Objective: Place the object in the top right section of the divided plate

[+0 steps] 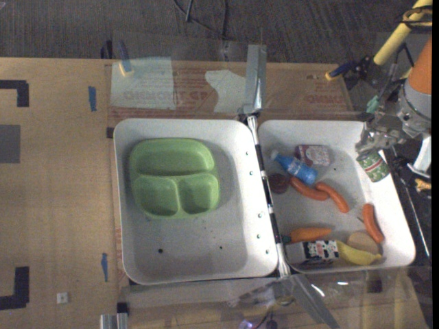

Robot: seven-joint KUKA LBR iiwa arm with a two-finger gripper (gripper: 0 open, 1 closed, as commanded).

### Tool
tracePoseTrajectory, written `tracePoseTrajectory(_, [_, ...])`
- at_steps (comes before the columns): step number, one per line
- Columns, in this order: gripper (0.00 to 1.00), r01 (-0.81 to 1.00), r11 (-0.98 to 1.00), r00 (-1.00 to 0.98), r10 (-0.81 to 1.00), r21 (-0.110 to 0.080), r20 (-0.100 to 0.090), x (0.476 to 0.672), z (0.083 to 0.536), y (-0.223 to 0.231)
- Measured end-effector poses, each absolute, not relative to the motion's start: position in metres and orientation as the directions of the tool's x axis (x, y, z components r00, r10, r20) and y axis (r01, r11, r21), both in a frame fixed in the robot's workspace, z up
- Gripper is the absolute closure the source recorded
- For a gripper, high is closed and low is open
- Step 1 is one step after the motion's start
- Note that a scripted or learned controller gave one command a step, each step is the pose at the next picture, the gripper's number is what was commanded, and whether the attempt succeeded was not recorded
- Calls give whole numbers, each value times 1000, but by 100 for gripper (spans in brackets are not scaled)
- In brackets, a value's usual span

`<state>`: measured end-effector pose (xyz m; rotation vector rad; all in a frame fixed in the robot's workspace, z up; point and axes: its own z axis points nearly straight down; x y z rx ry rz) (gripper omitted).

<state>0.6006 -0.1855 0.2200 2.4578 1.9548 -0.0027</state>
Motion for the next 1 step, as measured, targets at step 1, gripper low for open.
tracePoseTrajectory(1, [100, 997, 78, -78, 997, 1, 0, 638, 194, -95])
